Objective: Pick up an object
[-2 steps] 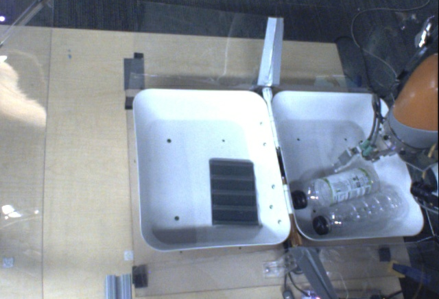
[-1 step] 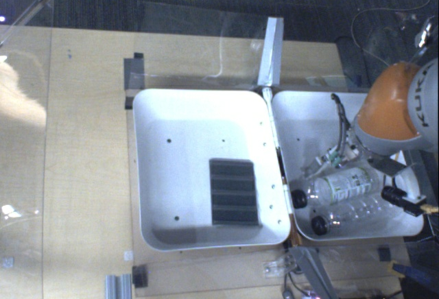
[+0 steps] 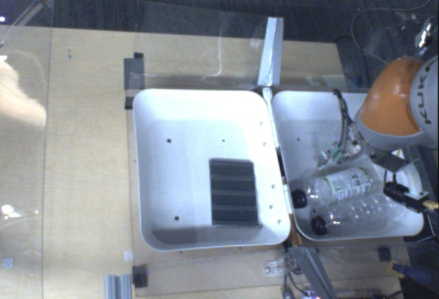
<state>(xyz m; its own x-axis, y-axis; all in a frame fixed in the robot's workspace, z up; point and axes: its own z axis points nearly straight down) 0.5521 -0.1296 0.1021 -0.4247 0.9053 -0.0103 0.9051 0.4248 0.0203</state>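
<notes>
- Clear plastic bottle (image 3: 337,185) lying in right bin (image 3: 302,119), label unreadable.
- Just below end effector (image 3: 341,151); grip state impossible to tell.
- Dark ridged block (image 3: 233,191) in left bin (image 3: 158,153).

The arm (image 3: 405,102) shows part of a dark "KUKA" mark at three o'clock. The clear bottle (image 3: 339,184) has a label too small to read.

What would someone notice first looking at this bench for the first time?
Probably the arm's bright orange band at the view's right, hanging over the right bin. Below it lie two clear plastic bottles with black caps, side by side near that bin's front. In the left bin, a dark ribbed block stands out against the white.
</notes>
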